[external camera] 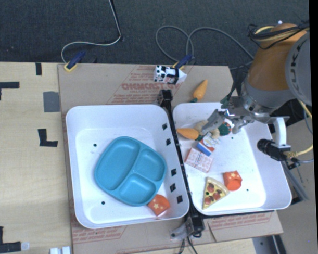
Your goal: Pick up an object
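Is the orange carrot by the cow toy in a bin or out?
Out. The carrot lies on the brown board above the right bin's rim, beside the cow toy.

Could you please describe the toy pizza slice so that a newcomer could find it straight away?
Look in the right white bin, the one without the blue divided plate. Near its front edge lies the pizza slice, just left of a small red-orange toy. It is the one flat yellow triangle there, dotted with red toppings.
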You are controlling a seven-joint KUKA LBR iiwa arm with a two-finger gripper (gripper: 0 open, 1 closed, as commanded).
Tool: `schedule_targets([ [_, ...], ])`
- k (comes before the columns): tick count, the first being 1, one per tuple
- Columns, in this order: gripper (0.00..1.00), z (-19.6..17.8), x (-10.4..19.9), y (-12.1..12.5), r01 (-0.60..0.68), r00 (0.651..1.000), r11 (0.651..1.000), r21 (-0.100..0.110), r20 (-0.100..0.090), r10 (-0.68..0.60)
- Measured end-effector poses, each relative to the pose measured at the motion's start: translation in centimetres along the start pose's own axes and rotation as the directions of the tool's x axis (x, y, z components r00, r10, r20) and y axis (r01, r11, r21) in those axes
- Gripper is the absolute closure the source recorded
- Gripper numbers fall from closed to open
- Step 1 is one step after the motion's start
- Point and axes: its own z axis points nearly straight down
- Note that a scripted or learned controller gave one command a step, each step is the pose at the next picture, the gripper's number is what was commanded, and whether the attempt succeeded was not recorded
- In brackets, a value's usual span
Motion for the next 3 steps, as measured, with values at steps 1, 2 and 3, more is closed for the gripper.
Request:
schedule_targets([
  [1, 0.0, 13.2, -4.9, 2.6, -0.001, 1.0, 1.0, -0.012, 0.002, 0.001],
  [2, 0.0, 14.0, -1.9, 8.8, 0.001, 1.0, 1.0, 0.006, 0.002, -0.001],
  [3, 1.0, 13.0, -1.8, 8.8, 0.001, 1.0, 1.0, 0.004, 0.003, -0.001],
])
